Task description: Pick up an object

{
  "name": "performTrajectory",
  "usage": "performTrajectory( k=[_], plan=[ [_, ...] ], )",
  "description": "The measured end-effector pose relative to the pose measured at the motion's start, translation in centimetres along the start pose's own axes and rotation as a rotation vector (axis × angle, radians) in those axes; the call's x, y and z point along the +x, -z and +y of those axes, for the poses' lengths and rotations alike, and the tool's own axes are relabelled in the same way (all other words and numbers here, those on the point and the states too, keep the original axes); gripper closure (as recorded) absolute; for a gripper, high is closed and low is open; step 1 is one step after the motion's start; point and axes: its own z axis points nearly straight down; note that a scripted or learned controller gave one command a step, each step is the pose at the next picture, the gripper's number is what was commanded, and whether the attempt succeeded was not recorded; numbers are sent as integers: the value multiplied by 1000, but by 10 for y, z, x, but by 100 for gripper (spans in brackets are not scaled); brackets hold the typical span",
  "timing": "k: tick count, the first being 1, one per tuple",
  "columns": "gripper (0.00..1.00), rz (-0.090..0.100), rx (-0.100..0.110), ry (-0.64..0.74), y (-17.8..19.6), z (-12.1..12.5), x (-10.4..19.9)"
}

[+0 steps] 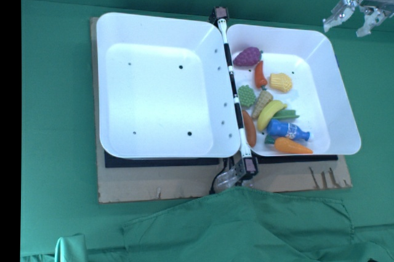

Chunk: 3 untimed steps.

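A heap of toy foods is seen in the right bin [340, 108], gathered along its left side; a purple grape bunch [247, 56] lies farthest, with a small red-orange pepper [260, 74] and a yellow corn piece [280, 82] just near of it; a green round piece [246, 95], a pale corn cob [261, 104] and a yellow banana [269, 114] are packed together at the middle; a blue bottle [287, 130] and an orange carrot [293, 146] lie nearest, with a second orange piece [249, 128] against the divider. The left bin [160, 88] is set beside it on the table [55, 101]. The tool [355, 15] is held above the far right corner, well apart from the toys; its fingers [335, 15] are spread, with nothing between them.
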Motion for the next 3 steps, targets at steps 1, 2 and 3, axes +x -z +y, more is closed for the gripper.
performTrajectory(
  k=[1, 2, 3],
  plan=[
    [0, 0, -8, 1, 72, -79, 16],
    [0, 2, 7, 0, 0, -21, 0],
    [0, 1, 4, 0, -10, -20, 0]
  ],
)
